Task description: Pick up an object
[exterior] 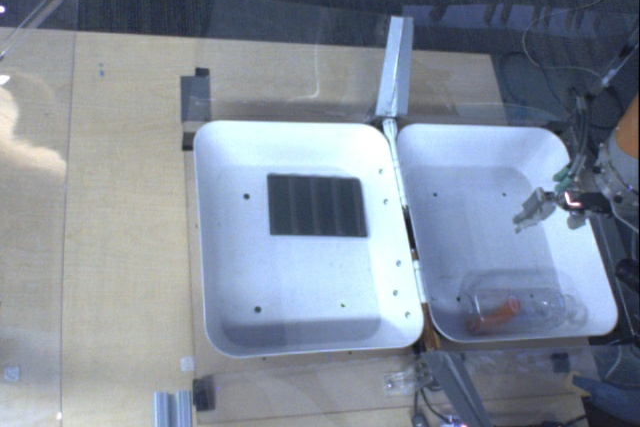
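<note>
Over the right bin's (500, 143) far-right side, the hand (548, 207) hangs released, well apart from a clear bottle (520, 307).

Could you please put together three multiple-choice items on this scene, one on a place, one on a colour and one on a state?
1. Where does the clear plastic bottle lie?
A. Left bin, on the dark pad
B. Right bin, near its front edge
C. On the wooden bench

2. What colour is the ribbed rectangular pad in the left bin?
A. Dark grey
B. Orange
C. Green

3. How does the bottle stand?
A. Upright
B. Leaning on the gripper
C. On its side

Answers:
1 B, since it rests along the front wall of the right bin.
2 A, since the pad shows dark grey against the white bin floor.
3 C, since its length lies flat on the bin floor, apart from the gripper near the bin's right rim.
</note>
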{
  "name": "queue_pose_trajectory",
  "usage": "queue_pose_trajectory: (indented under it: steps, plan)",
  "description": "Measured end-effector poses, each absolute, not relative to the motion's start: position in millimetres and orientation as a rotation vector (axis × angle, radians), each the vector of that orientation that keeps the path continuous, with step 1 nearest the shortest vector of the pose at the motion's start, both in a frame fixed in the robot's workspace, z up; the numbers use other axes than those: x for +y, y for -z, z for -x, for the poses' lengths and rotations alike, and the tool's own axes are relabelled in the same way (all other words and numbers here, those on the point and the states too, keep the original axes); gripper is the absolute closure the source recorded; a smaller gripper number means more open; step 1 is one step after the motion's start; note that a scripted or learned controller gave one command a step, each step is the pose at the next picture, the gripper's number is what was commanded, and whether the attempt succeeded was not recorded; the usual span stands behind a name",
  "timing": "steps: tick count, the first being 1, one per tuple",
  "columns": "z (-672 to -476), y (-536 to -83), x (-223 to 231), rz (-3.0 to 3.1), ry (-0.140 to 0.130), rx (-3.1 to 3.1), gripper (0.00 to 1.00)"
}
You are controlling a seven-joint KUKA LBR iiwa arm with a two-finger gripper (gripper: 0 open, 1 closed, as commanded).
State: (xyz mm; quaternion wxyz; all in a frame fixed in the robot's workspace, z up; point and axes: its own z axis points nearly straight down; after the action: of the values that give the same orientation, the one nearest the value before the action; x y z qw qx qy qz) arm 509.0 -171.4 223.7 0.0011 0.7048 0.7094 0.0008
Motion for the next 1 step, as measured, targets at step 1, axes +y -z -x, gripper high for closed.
queue_pose_trajectory:
  steps: [1]
  plan:
    - [-489.0, -307.9, -187.9, -2.394, -0.007, 2.022, 0.0]
